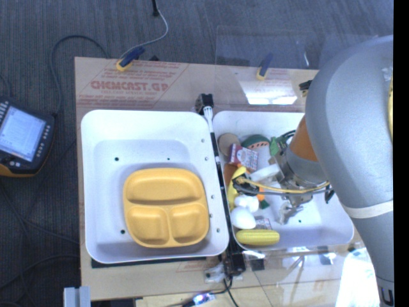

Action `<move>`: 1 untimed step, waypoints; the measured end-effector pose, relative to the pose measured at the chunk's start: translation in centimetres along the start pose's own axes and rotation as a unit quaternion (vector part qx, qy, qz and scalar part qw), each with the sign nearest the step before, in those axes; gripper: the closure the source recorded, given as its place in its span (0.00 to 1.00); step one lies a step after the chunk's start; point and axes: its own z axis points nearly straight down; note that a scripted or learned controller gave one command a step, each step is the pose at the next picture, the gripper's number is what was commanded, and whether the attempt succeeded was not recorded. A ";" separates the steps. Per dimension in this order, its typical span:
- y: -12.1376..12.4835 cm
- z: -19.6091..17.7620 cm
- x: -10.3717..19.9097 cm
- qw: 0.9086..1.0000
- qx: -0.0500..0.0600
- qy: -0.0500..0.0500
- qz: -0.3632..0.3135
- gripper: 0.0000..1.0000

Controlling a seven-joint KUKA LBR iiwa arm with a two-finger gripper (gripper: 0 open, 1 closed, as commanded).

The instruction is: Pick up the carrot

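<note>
A small orange piece that may be the carrot (261,198) peeks out in the right bin (332,229), among the clutter on its left side; most of it is hidden. My gripper (289,211) hangs low in the middle of that bin, just right of the orange piece, under the wrist with its yellow cables. Nothing can be seen held in it. The grey arm covers the right part of the bin.
Around the orange piece lie a yellow corn cob (257,237), white egg-like items (243,219), a yellow banana (238,175), a red packet (246,154) and a green item (258,142). The left bin (102,165) holds a yellow divided plate (167,206).
</note>
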 end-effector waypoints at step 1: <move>0.5 0.0 2.7 1.000 -0.001 0.001 -0.009 0.00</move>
